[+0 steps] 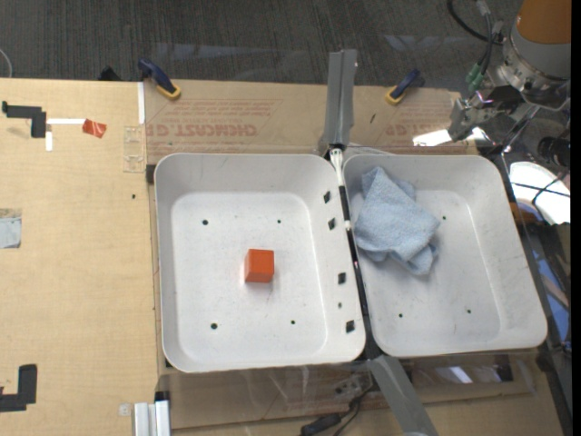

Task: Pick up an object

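I work over a cardboard-covered bench point(245, 121) with dark carpet beyond its far edge; a pale wooden board point(73, 243) lies to the left, and two blue-and-yellow clamps point(159, 78) pinch the cardboard along the back. Two shallow white bins sit side by side, touching at a hinged seam; the left bin point(182, 334) holds an orange-red block point(260, 265) near its middle, resting flat, squarish with no clear long axis, its sides roughly square to the bin walls and bare floor all around it; the right bin point(490, 325) holds a crumpled blue-grey cloth point(392, 222) bunched against the seam wall, running from far-left to near-right, the right half of that floor bare. My gripper point(479, 107) hangs above the bench past the right bin's far-right corner, well apart from both objects; how it is set I cannot tell.
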Tool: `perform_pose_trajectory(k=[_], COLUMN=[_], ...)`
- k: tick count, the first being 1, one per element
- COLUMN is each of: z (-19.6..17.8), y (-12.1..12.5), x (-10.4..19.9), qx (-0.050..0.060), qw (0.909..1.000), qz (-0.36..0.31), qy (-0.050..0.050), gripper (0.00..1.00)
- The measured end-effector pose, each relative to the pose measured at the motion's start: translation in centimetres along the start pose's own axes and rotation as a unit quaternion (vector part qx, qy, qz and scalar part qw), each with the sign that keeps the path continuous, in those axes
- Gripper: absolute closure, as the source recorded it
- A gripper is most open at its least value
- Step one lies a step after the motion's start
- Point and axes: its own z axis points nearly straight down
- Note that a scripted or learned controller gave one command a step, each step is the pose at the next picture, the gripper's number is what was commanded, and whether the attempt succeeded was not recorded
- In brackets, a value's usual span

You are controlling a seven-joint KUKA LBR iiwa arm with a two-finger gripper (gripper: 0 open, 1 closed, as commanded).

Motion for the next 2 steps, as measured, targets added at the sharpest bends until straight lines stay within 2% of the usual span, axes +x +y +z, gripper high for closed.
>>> perform_pose_trajectory(k=[1, 2], z=[8.7, -0.8], y=[-4.3, -0.3], x=[2.8, 5.7], qx=[0.002, 0.0], qw=[0.9999, 1.0], qz=[0.014, -0.002], qy=[0.001, 0.0], gripper=[1.0, 1.0])
